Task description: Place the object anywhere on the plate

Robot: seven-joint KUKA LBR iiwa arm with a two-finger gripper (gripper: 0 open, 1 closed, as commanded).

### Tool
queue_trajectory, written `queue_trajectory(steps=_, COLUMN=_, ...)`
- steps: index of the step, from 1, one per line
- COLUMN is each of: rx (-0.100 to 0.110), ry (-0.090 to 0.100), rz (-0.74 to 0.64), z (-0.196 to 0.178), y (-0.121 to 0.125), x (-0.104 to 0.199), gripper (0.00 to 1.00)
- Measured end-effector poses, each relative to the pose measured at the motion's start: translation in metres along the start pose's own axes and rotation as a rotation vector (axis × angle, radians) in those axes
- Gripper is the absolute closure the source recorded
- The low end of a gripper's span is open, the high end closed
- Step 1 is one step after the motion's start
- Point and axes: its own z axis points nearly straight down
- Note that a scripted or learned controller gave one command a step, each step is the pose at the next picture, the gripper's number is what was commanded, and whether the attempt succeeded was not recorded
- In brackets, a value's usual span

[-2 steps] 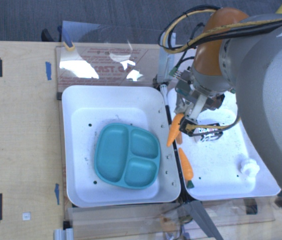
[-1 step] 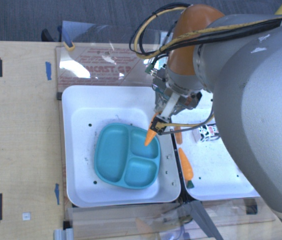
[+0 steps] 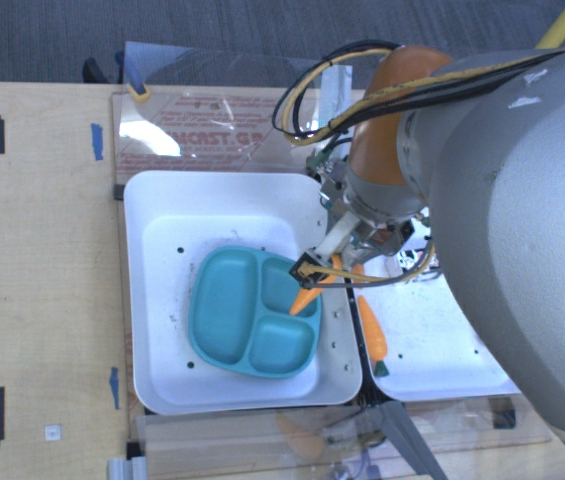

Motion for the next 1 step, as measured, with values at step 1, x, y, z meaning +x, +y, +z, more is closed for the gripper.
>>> queue_trajectory(steps=1, rx=-0.001, ry=0.001, rz=0.000, z=-0.0004, y=-0.0001, x=0.0003, gripper=0.00)
